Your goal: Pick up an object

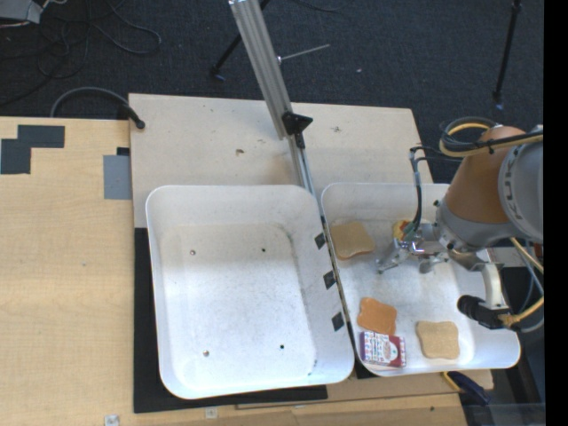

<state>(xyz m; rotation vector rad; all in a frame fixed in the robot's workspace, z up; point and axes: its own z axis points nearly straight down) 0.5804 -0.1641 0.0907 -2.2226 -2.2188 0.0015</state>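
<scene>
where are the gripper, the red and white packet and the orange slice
gripper (406, 260): camera view, between its fingertips
red and white packet (382, 349): camera view, middle of its face
orange slice (377, 315): camera view, centre of its top

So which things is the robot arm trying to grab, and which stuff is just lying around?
For the job:
- gripper, low in the right bin
- pale bread slice
- orange-brown slice
- pale slice
- small red and white packet

Just lying about:
- left bin
- metal rail above the bins
- cables on the floor
</scene>
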